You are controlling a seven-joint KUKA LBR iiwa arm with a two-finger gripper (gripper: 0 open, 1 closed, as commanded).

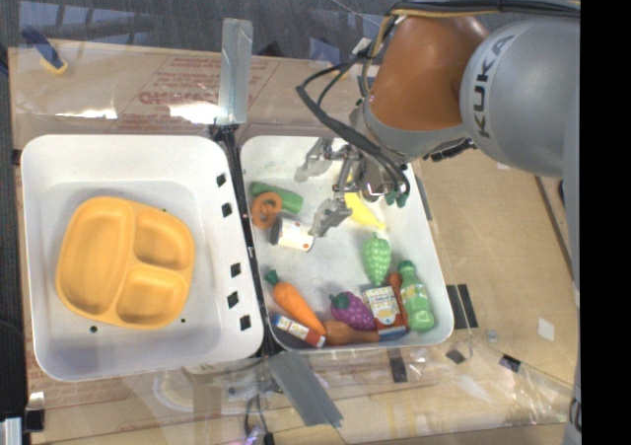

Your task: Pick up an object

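My gripper (pixel 325 194) hangs over the upper middle of the right bin (pixel 434 265), its fingers spread apart with nothing between them. One fingertip (pixel 328 215) points down toward a small white and red item (pixel 294 238) on the bin floor. Left of it lie a green piece (pixel 279 198) and an orange ring-shaped toy (pixel 265 207). A yellow piece (pixel 367 212) sits just right of the gripper, partly hidden by it. Green grapes (pixel 376 259), a carrot (pixel 296 305), purple grapes (pixel 352 310), a small carton (pixel 381 306) and a green bottle (pixel 416 303) lie along the bin's lower part.
The left bin (pixel 39 236) holds a yellow divided tray (pixel 123 260). A black divider with clips (pixel 240 236) runs between the two bins. Grey tape strips (pixel 235 68) hold the bins to the cardboard-covered bench. Cables (pixel 335 88) loop off the wrist above the right bin.
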